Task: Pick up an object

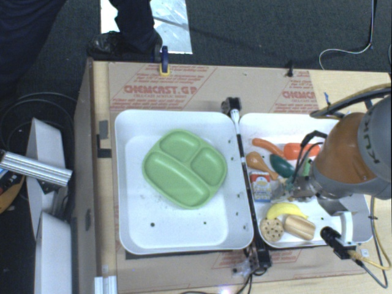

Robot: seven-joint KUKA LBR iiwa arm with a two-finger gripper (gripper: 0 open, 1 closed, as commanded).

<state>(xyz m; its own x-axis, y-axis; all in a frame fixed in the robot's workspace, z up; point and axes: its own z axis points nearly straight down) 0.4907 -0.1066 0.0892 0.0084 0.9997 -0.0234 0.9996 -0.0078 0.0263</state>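
Observation:
The right bin (288,122) holds several small objects: an orange carrot-like piece (267,146), a dark green piece (282,165), a wooden spoon-like piece (257,162), a small printed carton (261,187), a yellow banana shape (285,209), a round cracker (271,228) and a tan cylinder (299,227). The arm's orange band (343,152) hangs over the bin's right half. My gripper (293,187) reaches down just right of the carton, above the banana; its tips are hidden among dark parts.
The left bin (131,225) bears a green divided plate (184,168) at its middle. A black rail (244,170) runs between the bins. Brown cardboard (202,87) lies under both. Cables trail at the bench's front right corner (361,259).

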